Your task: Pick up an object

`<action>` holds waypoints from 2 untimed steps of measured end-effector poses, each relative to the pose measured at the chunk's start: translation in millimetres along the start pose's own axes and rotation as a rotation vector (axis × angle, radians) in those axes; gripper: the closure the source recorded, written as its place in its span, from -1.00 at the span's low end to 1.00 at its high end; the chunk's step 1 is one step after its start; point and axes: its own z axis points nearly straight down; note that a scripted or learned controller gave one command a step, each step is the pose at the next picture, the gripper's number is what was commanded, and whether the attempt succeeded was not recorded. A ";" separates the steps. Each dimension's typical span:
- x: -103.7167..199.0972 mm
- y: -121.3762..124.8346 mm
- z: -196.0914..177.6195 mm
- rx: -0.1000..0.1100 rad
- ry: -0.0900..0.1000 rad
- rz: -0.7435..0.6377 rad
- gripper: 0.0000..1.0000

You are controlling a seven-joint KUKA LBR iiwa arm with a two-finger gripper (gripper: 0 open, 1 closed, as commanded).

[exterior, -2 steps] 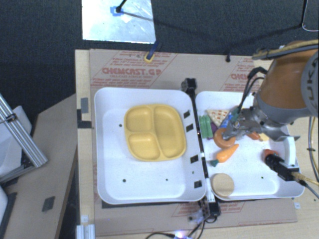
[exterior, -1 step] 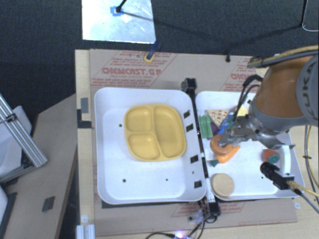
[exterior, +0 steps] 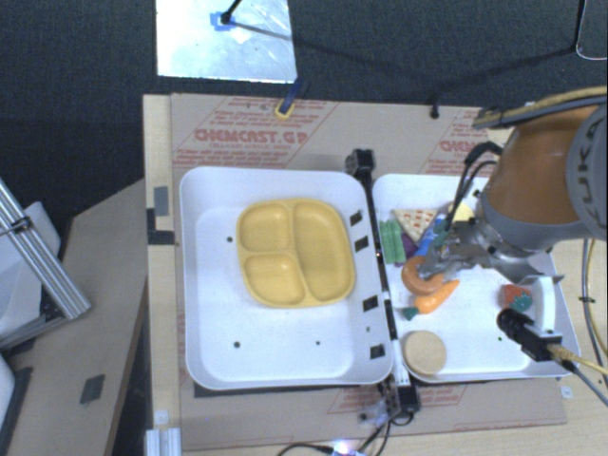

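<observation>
Two shallow white bins, side by side, entered from the near edge outward.

1. Right bin (exterior: 475,342), near-left corner: tan disc (exterior: 425,351), round, lying flat, apart from the other pieces.
2. Next out, left of the bin's middle: carrot-shaped piece (exterior: 437,298), orange, lying flat. Taken here as the likely pick, being closest under the tool.
3. Level with it, towards the right wall and well apart: red and green piece (exterior: 518,298), small, too blurred to name.
4. Just beyond the carrot-shaped piece, touching it or nearly so: orange curved piece (exterior: 414,277), partly covered from above.
5. Gripper (exterior: 439,262): low over items 2 and 4. Whether it is spread or pressed together cannot be told, and nothing is seen held in it.
6. Farther, along the left wall: green piece (exterior: 391,239), with a purple piece (exterior: 411,245) just beside it on the right.
7. Far end: tan wedge (exterior: 415,222), grid-patterned.
8. Left bin (exterior: 211,350), middle: yellow plate (exterior: 294,253), three compartments.

Risk: items 2 and 4 crowd together, so a closing grip may catch both, or nudge one aside and come up bare. A smooth tapered body may also squirt out if it is pinched near its thin end.

Orientation of item 2: the long axis slants from near-left to far-right. A green fleck shows at the near-left end, so the taper probably points far-right, towards the arm.
</observation>
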 end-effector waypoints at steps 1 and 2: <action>-7.0 16.4 -5.7 -0.002 0.000 -0.001 1.00; -1.9 12.1 11.2 0.001 0.000 0.001 1.00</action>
